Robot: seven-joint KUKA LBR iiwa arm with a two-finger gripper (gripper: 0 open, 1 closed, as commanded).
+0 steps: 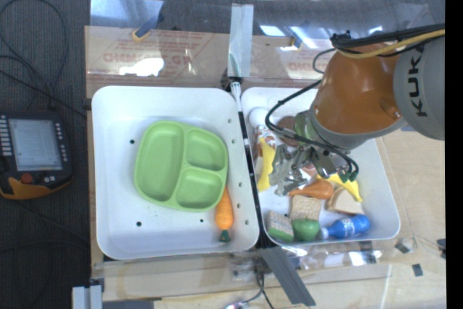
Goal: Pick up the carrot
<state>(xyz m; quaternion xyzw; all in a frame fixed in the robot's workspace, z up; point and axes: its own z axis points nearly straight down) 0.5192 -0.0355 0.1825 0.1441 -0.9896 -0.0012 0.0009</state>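
While the big grey arm with its orange band [358,94] leans over the right white bin [387,206], the small orange carrot with a green end [225,213] lies in the left white bin [108,170]. It sits near the bottom right corner, just beside the green plastic plate with three parts [181,165], and looks to be touching its edge. The metal gripper [293,174] hangs low in the right bin, over a pile of toy food. I cannot tell how it is set. Near it are a yellow banana-shaped toy [265,163], a blue bottle [347,227] and a green round toy [307,230]. A black screen box [32,152] rests on the floor, left of the bins.
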